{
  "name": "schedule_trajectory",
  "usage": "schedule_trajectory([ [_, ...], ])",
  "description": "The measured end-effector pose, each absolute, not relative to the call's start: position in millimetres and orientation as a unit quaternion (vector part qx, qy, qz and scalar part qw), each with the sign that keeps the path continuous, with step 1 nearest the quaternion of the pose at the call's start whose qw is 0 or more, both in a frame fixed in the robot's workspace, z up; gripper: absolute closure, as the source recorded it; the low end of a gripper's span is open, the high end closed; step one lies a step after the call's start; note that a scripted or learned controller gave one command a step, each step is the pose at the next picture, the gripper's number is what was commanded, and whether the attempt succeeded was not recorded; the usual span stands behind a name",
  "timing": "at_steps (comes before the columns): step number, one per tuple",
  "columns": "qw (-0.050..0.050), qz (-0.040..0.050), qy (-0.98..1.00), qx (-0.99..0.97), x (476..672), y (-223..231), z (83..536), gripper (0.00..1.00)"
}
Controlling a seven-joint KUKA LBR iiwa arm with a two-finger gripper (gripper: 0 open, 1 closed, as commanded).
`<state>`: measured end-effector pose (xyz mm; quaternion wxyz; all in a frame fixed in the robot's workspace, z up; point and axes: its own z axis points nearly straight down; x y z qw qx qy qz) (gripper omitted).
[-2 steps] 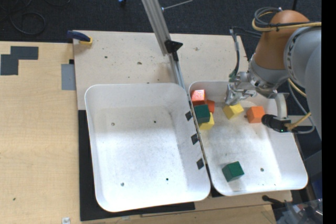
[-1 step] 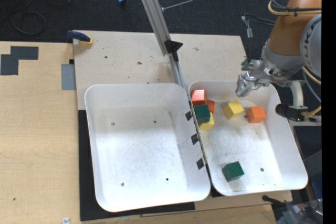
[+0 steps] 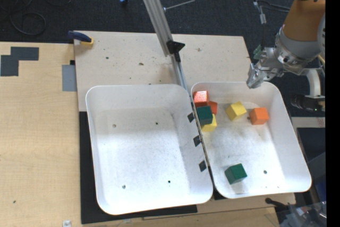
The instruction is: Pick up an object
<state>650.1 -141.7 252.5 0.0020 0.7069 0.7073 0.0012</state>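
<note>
From the left: cubes cluster against the right bin's (image 3: 297, 167) inner wall, then a yellow cube (image 3: 236, 110) and an orange cube (image 3: 258, 115) stand apart. I would descend squarely over the orange cube; the gripper (image 3: 256, 78) hovers above the bin's far rim, just beyond it, its spread unreadable.

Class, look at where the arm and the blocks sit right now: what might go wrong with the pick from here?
1. The gripper hangs over the right bin's far rim and may strike it descending.
2. The dark green block and yellow block crowd against the bin wall, leaving the jaws little room.
</note>
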Motion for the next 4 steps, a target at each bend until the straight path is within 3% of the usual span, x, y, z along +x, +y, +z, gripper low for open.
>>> schedule_trajectory([
  [4, -0.003, -0.002, 0.709, 0.706, 562.1, 59.6, 218.1, 1.0],
])
